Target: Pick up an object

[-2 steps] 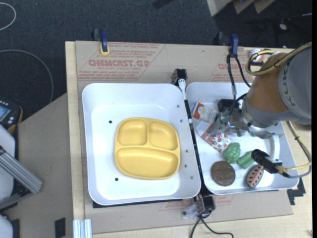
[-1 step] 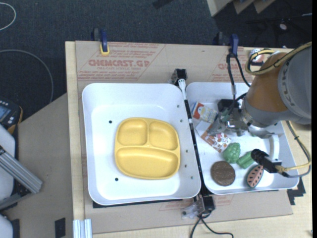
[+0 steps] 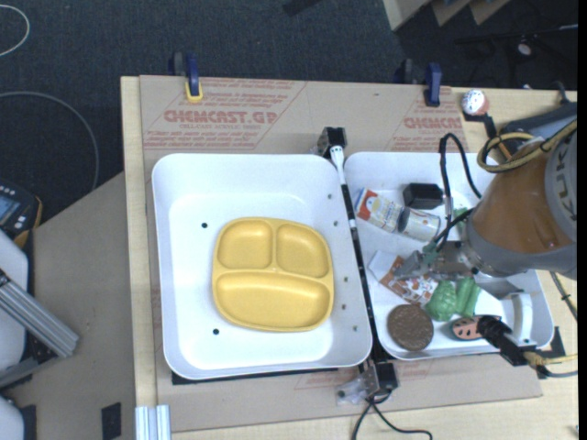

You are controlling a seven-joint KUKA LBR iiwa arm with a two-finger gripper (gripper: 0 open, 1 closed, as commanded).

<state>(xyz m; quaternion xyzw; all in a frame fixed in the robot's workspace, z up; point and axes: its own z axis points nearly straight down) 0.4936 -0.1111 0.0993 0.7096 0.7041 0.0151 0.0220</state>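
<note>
The grey arm with its orange band is reaching into the right white bin; its gripper is sitting low over the clutter, grip state cannot be told. A green crumpled soft object is lying just beside it, a brown round disc nearby. A yellow three-compartment plastic tray is lying in the left white bin. Both bins are resting on a cardboard-covered bench above dark carpet.
</note>
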